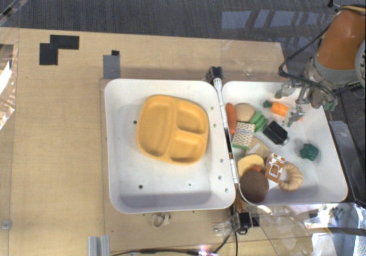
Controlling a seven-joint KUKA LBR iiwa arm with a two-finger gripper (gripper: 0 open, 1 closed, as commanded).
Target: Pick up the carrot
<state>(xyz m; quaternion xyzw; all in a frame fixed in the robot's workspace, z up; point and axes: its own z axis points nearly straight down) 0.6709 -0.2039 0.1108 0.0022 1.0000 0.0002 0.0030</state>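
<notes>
- Plainly, the carrot [230, 115] lay in the right bin [334, 160], hard against its left wall beside the divider, its length running along that wall; nothing held it, and it looked like a loose item waiting to be picked.
- The gripper [299, 106] hung over the far part of the same bin, well apart from the carrot, with the arm [342, 43] reaching in from the right; I judged it was placed there on the way to a grasp, not at one.
- Its fingers were too small and too blurred against the white floor for me to tell whether they stood spread or pressed together; I saw nothing between them.
- A small orange piece [279, 108] lay just beside the gripper, possibly another toy food, and its colour could draw a grasp meant for the carrot.
- The right bin was crowded: a green piece [258, 121] and a checked block [244, 135] lay close by the carrot, a black block [275, 132] sat nearer the middle, a dark green lump [309, 151] lay off to the right, and a pretzel [287, 175] and a brown round thing [254, 185] filled the near end.
- The left bin [123, 152] held a yellow divided tray [172, 128], lying flat near its middle with its compartments bare.
- Both bins sat side by side on the table [51, 152].
</notes>
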